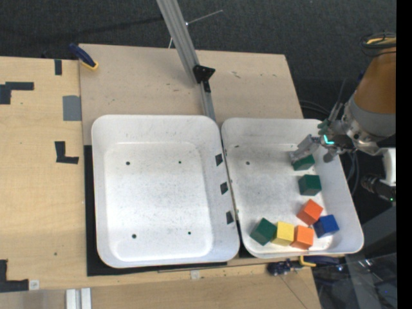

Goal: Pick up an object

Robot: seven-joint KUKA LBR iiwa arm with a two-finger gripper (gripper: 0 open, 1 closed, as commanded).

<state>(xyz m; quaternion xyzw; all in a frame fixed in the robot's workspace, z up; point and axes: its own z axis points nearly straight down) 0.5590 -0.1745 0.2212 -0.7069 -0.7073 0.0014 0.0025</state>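
White plastic bins sit side by side on the bench: the left bin [103,172] and the right bin [257,140], which carries all the blocks. The grey arm [373,105] with its orange band reaches in from the right, and the gripper [308,152] hangs low over the far right part of the right bin. A dark green block [302,162] lies right at the fingertips; whether the jaws are clenched on it or released I cannot tell, since the fingers blur into the block. A 2nd green block [309,184] sits just nearer, apart from the gripper. Nearer still, an orange block [311,210] touches a blue block [327,224] at the bin's near right corner. Along the near wall, a row of 3 stands close together: a green block [263,230] on the left, a yellow block [284,232] in the middle, and another orange block [303,236] on the right
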